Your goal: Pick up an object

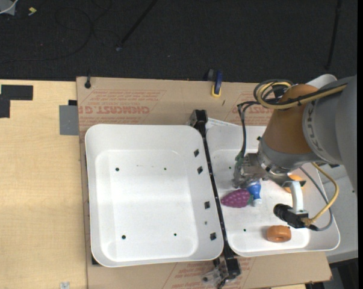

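My gripper hangs low in the right bin, near its middle. Just below it lies a purple bumpy object. A small blue object sits right beside the gripper's lower right, touching or nearly touching the purple one. An orange rounded object rests near the bin's front right corner. Another orange bit peeks out from under the arm at the right. The arm's body covers the back right of this bin.
The left bin stands beside the right one, split from it by a black-clipped divider. Both bins rest on a cardboard sheet. A blue and yellow clamp sits at the cardboard's far edge.
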Controlling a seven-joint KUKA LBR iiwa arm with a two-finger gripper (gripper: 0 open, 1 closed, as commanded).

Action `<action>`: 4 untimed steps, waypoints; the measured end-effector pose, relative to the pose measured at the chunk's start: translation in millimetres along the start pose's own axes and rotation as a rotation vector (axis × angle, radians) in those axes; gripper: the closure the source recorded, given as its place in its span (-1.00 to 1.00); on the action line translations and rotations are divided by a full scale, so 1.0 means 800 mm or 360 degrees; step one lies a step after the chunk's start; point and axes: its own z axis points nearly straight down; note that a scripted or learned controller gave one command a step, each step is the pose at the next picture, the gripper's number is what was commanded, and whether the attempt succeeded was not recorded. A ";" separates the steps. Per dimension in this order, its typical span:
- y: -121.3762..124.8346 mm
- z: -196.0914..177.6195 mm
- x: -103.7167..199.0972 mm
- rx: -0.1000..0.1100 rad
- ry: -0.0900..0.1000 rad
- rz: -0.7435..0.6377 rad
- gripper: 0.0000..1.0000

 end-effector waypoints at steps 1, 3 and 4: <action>0.000 -0.010 -0.002 0.0004 0.0000 0.0007 1.00; 0.094 -0.091 0.180 -0.0003 0.0003 -0.0017 1.00; 0.094 -0.091 0.221 -0.0004 -0.0001 -0.0010 1.00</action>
